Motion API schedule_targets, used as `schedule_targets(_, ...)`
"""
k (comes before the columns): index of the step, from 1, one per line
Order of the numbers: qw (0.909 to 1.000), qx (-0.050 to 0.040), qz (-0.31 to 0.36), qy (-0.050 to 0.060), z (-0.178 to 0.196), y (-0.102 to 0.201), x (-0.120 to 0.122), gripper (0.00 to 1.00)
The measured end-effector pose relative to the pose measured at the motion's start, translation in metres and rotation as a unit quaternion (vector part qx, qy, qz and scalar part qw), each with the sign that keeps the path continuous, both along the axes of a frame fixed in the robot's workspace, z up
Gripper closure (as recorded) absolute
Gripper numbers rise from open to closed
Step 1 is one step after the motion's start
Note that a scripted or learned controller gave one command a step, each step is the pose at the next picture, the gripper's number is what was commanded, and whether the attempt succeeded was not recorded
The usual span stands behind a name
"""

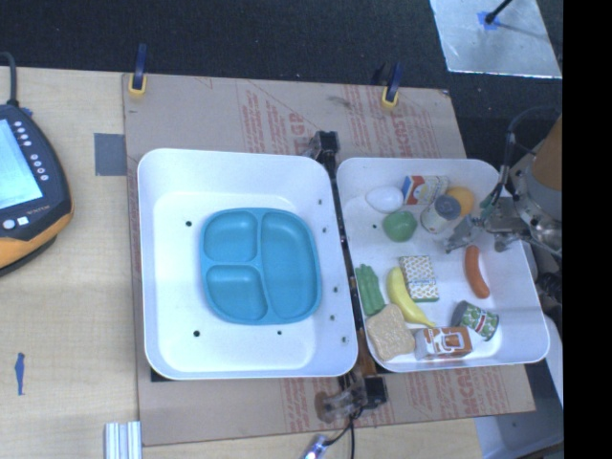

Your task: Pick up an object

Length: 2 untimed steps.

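1. Gripper point(483, 229): hung over the right bin point(516, 352), near its right wall; finger spread could not be told, nothing seen between them.
2. Sausage point(475, 272): lay just below the gripper.
3. Left bin point(167, 256): held a blue tray point(260, 264).

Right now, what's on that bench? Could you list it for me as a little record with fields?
left bin: holds a blue divided plate
right bin: holds toy food
items in right bin: banana, sausage, green ball, orange ball, white egg, bread slice, small cartons and cans
gripper: over the right bin's upper right part, near the sausage
held object: none visible between the fingers
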<state>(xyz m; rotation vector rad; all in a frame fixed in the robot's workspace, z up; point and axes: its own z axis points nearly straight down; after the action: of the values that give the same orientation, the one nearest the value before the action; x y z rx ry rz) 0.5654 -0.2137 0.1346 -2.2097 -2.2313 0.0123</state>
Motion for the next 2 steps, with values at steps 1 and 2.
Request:
schedule_targets(1,1.0,0.0024,-0.002,-0.001,0.033,0.002,-0.03,0.0)
schedule_targets(2,1.0,0.002,-0.002,0.0,-0.044,0.002,0.006,0.0)
